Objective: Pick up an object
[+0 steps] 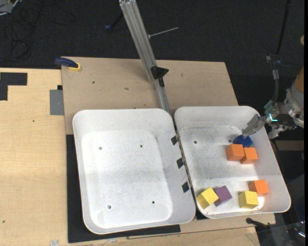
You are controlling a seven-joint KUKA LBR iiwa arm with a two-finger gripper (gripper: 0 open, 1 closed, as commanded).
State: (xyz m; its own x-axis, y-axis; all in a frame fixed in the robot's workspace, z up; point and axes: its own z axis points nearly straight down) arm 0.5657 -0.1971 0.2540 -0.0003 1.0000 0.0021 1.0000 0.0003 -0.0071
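Though its state stays unclear, pincer (248,132) over unlabelled blue block (243,141) in right bin (210,118).

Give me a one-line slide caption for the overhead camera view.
Pincer poised over a small blue block beside two orange foam cubes in the right white bin.

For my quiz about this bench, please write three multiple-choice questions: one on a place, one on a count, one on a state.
1. Which bin holds the blocks?
A. left bin
B. right bin
C. both bins

2. How many yellow blocks are there?
A. one
B. two
C. four

3. Where is the end effector?
A. by the blue block
B. over the purple block
C. outside both bins

Answers:
1 B, all blocks lie in the right bin.
2 B, one yellow block lies beside the purple one and another yellow block lies near the corner.
3 A, its tip is just above the blue block.
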